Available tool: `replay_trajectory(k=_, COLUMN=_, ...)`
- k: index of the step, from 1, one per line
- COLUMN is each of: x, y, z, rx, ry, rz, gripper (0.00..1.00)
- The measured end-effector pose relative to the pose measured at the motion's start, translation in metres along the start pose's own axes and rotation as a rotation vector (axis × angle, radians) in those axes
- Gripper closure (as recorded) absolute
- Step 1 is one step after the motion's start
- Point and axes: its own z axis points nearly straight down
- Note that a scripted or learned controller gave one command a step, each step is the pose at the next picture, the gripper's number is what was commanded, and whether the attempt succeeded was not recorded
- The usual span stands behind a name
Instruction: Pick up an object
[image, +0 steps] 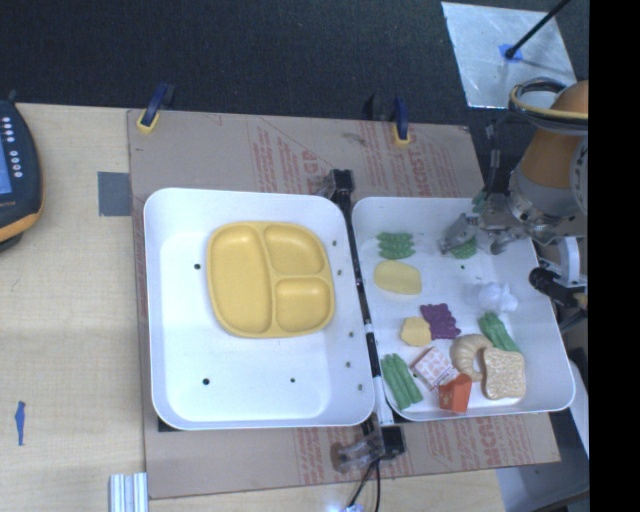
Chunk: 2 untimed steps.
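On the tabletop (70, 330) the left bin (175, 385) carries a yellow divided plate (268, 277), well apart from the arm and of no clear bearing on the coming move. Everything small sits in the right bin (545, 400). Along its left side lie a green ridged piece (394, 244), a pale yellow lump (397, 277) just below it, a small yellow block (415, 330) beside a purple grape cluster (439, 320), and a long green pod (400, 380) running toward the near edge. Further right, crowded at the near corner, are a red-patterned packet (433, 367), an orange-red piece (455, 393), a roll (466, 352) and a slice of toast (503, 374), with a green stick (497, 331) and a whitish crumpled thing (495, 296) above them.

The claw (478, 232) hangs over the far right part of this bin, reaching in from the right, and a small green object (462, 249) lies right at its tips, just to their left and slightly nearer the camera. I judge this to be the thing aimed at. It looks roundish, so I can't read a long axis. The metal parts blur together (the slant of the view doesn't help), so whether the claw is spread, closed or pinching the green object I cannot tell. The object appears to rest on the bin floor.
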Motion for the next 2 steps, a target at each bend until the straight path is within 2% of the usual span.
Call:
replay_trajectory(k=1, x=0.026, y=0.000, z=0.000, rx=0.005, ry=0.002, rz=-0.004, gripper=0.00)
replay_trajectory(k=2, x=0.072, y=-0.071, z=-0.017, rx=0.009, ry=0.004, rz=-0.002, gripper=0.00)
